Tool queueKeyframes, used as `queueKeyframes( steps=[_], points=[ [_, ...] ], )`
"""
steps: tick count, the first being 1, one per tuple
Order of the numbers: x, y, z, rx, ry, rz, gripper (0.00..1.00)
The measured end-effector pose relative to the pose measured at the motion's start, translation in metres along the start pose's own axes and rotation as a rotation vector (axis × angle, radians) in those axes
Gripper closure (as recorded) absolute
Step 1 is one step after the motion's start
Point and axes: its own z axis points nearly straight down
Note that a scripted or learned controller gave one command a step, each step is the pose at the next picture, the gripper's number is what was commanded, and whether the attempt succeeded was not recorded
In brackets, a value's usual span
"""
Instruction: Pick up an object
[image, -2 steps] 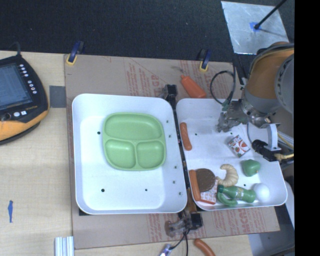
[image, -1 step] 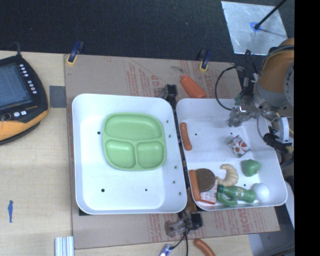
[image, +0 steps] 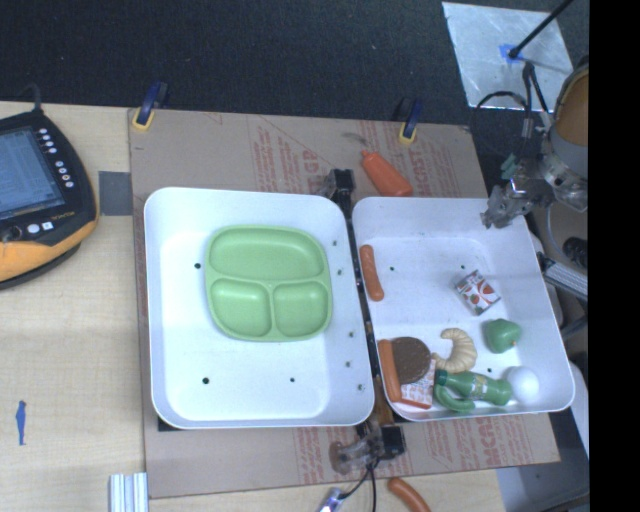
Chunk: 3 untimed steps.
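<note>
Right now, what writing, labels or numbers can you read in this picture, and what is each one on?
No text is readable.
Cardboard sheet: faint red print, too blurred to read.
Small can: red and white label, too small to read.
Pendant screen: display content is illegible.

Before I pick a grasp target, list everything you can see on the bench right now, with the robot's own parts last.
Bins: 2, white, side by side.
Divided plate: 1, light green, left bin.
Sausage: 1, orange-red, right bin by its left wall.
Small can: 1, red and white, right bin.
Green lump: 1, right bin.
Croissant: 1, tan, right bin.
Brown round piece: 1, right bin, bottom.
Bottle: 1, green, lying down, bottom.
Ball: 1, white, bottom right corner.
Carrot: 1, orange, above the bins.
Pendant: 1, black and orange, far left.
Clamps: 2, blue, cardboard's top edge.
Hand: 1, grey, above right bin's top right corner.
</note>
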Motion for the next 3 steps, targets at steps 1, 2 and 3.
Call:
queueKeyframes(
  steps=[1,2,3],
  points=[
    [0.001,-0.001,0.074,0.005,0.001,-0.001,1.00],
    [-0.001,0.000,-0.022,-0.001,0.000,0.001,1.00],
    [0.000,-0.001,0.054,0.005,0.000,-0.001,1.00]
  ],
)
